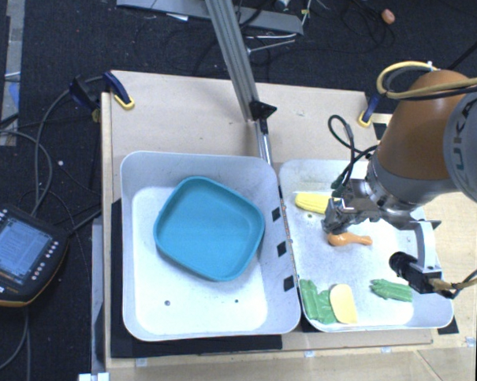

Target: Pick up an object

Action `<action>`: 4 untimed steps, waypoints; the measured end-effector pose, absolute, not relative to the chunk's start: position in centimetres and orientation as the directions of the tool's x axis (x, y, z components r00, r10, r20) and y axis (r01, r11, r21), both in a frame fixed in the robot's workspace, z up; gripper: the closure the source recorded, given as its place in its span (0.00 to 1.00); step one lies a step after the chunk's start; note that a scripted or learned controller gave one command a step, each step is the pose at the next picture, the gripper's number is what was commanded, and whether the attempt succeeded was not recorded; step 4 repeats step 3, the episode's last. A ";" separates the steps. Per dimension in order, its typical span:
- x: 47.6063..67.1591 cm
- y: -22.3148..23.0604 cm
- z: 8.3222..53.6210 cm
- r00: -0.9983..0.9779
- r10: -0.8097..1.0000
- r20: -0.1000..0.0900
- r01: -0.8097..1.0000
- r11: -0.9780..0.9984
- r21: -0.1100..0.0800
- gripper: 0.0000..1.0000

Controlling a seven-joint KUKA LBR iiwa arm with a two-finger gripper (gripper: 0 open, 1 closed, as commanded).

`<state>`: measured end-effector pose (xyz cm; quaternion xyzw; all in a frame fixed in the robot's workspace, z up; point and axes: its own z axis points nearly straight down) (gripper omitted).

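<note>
A grey arm's end effector (337,222) hovers over the right bin (290,184), just above an orange toy (351,240) near the tabletop's right edge. Its grip state cannot be told. A good pick would centre over the toy before descending.

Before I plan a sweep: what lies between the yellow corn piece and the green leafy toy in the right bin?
In the camera view, the small orange toy lies between the corn and leafy toy.
</note>
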<state>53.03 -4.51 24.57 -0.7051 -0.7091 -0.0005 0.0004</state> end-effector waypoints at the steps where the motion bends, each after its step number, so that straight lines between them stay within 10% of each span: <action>1: 52.4 0.5 25.2 -0.005 1.000 0.001 1.000 0.005 0.000 1.00; 4: 51.1 9.8 23.3 -0.004 1.000 0.001 1.000 0.004 -0.001 1.00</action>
